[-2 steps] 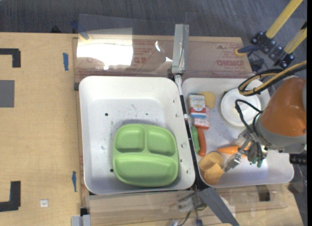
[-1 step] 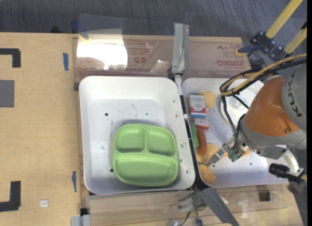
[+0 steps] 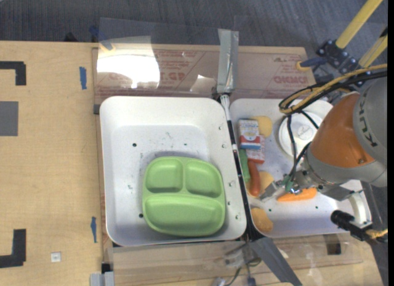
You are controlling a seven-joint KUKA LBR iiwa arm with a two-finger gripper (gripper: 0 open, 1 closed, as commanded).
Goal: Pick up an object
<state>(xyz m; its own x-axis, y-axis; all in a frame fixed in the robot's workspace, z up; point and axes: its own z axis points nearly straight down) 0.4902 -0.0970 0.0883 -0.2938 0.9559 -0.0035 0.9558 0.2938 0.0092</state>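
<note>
The green divided plate (image 3: 183,204) lies well off to the fingers' left in the other bin. Nearer, the fingers (image 3: 288,187) hang low over the right bin (image 3: 320,222); an orange carrot (image 3: 297,196) lies crosswise just under them. Open or closed, I cannot tell.
</note>
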